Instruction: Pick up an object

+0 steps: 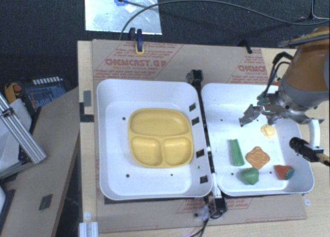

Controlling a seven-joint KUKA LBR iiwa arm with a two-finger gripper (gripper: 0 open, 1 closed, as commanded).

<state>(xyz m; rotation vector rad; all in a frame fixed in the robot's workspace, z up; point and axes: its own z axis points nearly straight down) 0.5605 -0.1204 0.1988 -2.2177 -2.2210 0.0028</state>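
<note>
Hovering over the right bin (221, 143), the gripper (256, 113) is seen with jaws spread and nothing between them; the small yellow piece (267, 130) lies just beside it, toward the bin's near side.

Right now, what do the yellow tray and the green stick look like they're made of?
The yellow tray looks like moulded plastic: one even colour, rounded compartments, a soft sheen. The green stick also looks like plastic, perhaps toy food, uniformly coloured and matte, though rubber or foam can't be ruled out.
</note>
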